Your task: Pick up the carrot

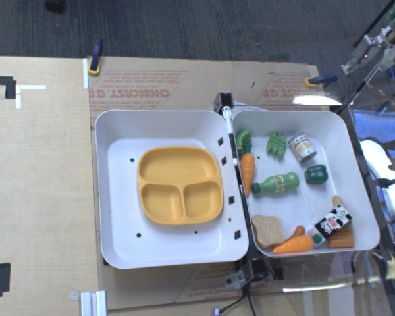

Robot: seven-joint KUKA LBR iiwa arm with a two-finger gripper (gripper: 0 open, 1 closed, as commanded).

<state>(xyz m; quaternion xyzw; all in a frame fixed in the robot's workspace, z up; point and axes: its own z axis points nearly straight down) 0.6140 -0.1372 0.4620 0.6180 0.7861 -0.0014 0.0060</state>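
Left shallow white plastic bin (pixel 112 176): yellow three-compartment plastic plate (pixel 181 184), sitting flat, roughly centred.

Right shallow white plastic bin (pixel 355 170), left to right:
- orange toy carrot with green leafy top (pixel 247 170), lying along the left wall, leaves toward the far side, tip toward the near side
- brown toy bread slice (pixel 268 229), near-left corner
- green plastic bottle (pixel 276 184), on its side mid-bin, just beside the carrot
- green leafy toy vegetable (pixel 275 143), far side
- second orange toy carrot (pixel 293 244), lying along the near wall, touching the bread slice
- small silver tin can (pixel 303 147), tilted
- dark green toy pepper (pixel 316 174)
- black-and-white cow-print carton (pixel 334 222), near-right corner, with an orange-brown block (pixel 342 240) beside it

Pincer: opening and hold, cannot tell.
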